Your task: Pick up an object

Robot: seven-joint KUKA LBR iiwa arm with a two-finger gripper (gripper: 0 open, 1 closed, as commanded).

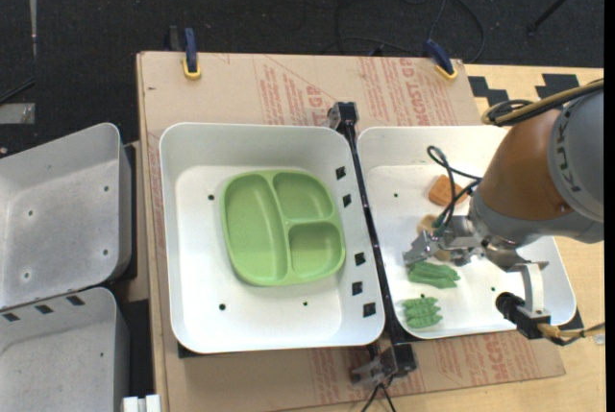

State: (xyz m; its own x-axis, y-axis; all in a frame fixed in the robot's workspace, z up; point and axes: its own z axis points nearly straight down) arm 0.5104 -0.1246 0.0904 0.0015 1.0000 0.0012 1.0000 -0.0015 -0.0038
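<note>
Arm (538,175) reaches in from the right and is bent low over the right bin (389,146). End effector (430,249) sits down near the bin floor, just above and touching or nearly touching a green pod (434,275). Whether it is clenched or released: cannot tell, the metal parts blur together at this angle. Nothing is visibly lifted.

Right bin contents: the green pod under the end effector; a second green pod (421,310) nearer the front wall, apart from the first; an orange piece (441,190) further back, partly hidden behind a black cable.

Left bin (192,208) holds a green divided plate (283,228), lying flat, centred, well apart from the arm.

Judgement: the likely target is the pod beneath the end effector, since the wrist is lowered right over it. The pod lies flat and low on a smooth floor, so a grasp could slide off or pinch only its edge.

Both bins rest on a board (250,84) clamped to the table, presumably to stop shifting under contact.
</note>
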